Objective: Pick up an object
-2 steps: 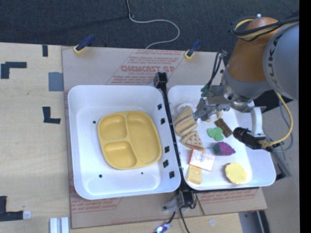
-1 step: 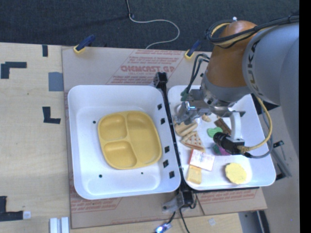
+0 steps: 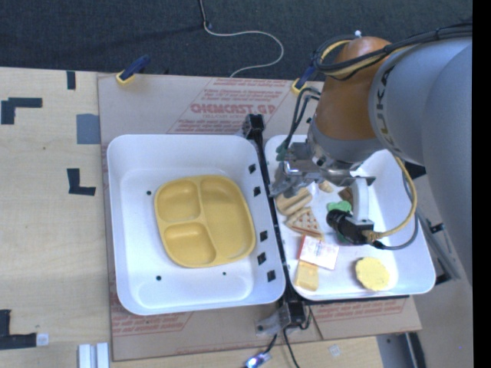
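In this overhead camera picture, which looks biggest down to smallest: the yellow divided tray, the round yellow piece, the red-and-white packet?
1. Yellow divided tray, clearly largest.
2. Red-and-white packet and round yellow piece look alike; unranked.

Even bright light, soft shadows, slight blur

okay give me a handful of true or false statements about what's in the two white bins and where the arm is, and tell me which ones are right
1. A yellow divided tray lies in the left bin. True.
2. The arm's gripper is over the left bin. False: it is over the right bin, near its left wall.
3. A round yellow object lies near the right bin's front edge. True.
4. The yellow divided tray has food pieces in its compartments. False: its three compartments are bare.
5. A waffle-patterned piece lies in the right bin. True.
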